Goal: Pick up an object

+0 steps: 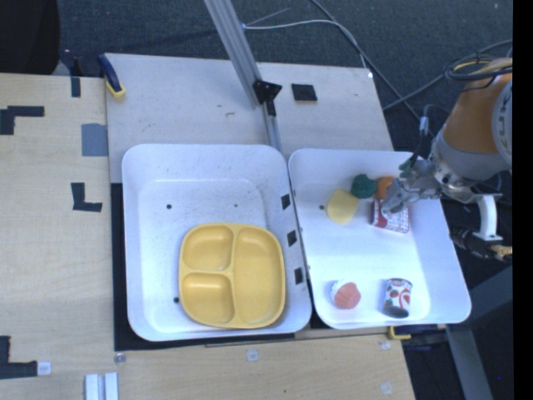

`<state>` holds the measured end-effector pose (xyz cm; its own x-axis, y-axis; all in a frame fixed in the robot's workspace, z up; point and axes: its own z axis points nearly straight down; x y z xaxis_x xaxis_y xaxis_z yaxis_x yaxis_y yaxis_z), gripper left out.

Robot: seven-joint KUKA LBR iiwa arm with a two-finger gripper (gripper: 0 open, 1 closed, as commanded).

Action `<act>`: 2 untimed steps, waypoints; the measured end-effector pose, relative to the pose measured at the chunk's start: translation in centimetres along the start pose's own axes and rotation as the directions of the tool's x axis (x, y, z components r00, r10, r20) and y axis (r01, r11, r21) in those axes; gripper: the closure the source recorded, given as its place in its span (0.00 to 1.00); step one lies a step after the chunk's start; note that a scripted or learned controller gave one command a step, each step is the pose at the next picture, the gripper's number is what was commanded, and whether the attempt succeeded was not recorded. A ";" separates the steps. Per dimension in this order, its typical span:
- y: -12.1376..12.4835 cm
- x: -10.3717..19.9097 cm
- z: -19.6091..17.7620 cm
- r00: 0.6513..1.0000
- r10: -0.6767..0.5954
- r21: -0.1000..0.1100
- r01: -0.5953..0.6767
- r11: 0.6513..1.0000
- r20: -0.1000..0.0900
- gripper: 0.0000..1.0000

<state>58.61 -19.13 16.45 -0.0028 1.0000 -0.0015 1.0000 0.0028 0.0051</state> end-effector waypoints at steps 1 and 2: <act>-0.8 -0.3 -4.8 1.000 0.001 0.002 -0.001 1.000 0.000 1.00; -0.1 -0.1 -11.1 1.000 0.000 -0.001 0.000 1.000 0.001 1.00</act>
